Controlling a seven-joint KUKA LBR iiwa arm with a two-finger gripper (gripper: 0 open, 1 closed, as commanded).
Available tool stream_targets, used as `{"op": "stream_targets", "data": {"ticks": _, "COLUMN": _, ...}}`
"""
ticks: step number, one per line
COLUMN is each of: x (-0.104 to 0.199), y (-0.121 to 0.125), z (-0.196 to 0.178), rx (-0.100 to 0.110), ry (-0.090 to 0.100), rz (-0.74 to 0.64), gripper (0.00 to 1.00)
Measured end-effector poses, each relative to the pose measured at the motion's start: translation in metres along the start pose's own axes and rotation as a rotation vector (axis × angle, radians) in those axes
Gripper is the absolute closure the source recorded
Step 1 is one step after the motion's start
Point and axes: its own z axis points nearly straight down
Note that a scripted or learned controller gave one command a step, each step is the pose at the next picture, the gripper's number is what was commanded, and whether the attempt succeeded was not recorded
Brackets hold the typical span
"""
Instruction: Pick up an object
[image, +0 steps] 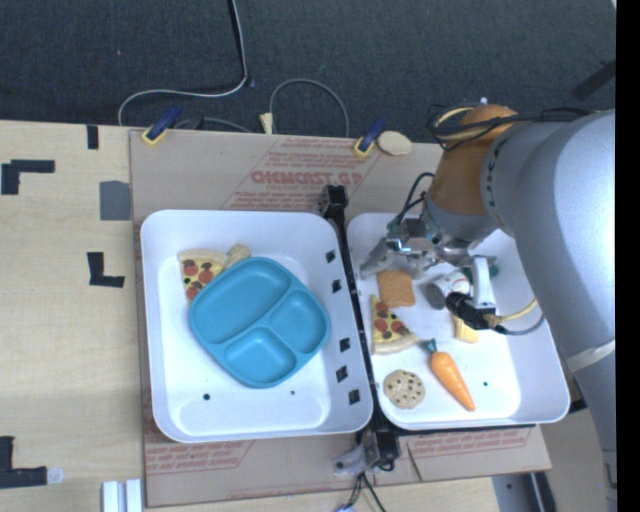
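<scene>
The hand hovers over a flat tan toast slice; its grip cannot be told.

2 bins | 2 pizza slices (1 per bin) | 1 plate | 1 cookie | 1 carrot

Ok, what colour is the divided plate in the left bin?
Blue, seen in the camera view: divided plate.

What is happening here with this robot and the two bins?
A grey robot arm reaches in from the right, with its end effector low in the right bin, just above a toast slice. Nearby lie a pizza slice, a cookie and a carrot. Nothing is visibly lifted yet. The left bin holds a blue divided plate resting partly over another pizza slice.
</scene>
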Motion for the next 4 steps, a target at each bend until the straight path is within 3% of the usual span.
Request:
{"op": "stream_targets", "data": {"ticks": 2, "x": 0.002, "y": 0.013, "z": 0.001, "rx": 0.003, "ry": 0.002, "rz": 0.0, "gripper": 0.0}}
{"op": "stream_targets", "data": {"ticks": 3, "x": 0.002, "y": -0.011, "z": 0.0, "rx": 0.0, "ry": 0.0, "rz": 0.0, "gripper": 0.0}}
{"op": "stream_targets", "data": {"ticks": 4, "x": 0.002, "y": -0.001, "z": 0.0, "rx": 0.004, "ry": 0.002, "rz": 0.001, "gripper": 0.0}}
